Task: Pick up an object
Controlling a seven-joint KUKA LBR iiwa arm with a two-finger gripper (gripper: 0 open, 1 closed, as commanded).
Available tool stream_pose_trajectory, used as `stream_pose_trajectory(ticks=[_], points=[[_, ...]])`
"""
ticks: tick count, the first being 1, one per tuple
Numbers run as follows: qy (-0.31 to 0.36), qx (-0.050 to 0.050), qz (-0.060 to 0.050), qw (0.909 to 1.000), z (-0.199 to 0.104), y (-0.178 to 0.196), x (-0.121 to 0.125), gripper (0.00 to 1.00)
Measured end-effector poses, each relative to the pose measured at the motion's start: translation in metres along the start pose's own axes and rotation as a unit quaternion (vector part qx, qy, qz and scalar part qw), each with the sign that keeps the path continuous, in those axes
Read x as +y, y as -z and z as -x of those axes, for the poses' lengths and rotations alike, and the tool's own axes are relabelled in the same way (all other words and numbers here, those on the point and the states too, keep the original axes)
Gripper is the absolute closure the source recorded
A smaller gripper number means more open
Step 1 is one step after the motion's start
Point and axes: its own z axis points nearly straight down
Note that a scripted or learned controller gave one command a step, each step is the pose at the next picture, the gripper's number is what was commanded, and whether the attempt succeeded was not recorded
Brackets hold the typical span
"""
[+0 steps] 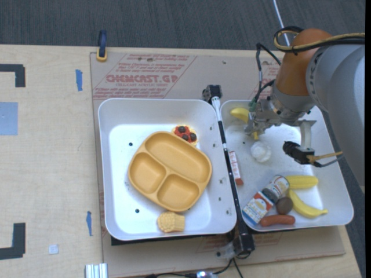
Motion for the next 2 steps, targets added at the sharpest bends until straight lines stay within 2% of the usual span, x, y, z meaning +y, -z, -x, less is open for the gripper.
stream_pose_trajectory(ticks=[1,2], points=[[0.0,0.003,-0.001,1.0,-0.0794,0.0889,-0.0484,1.0],[0.0,0.002,-0.002,1.0,-0.0793,0.0883,-0.0488,0.0]])
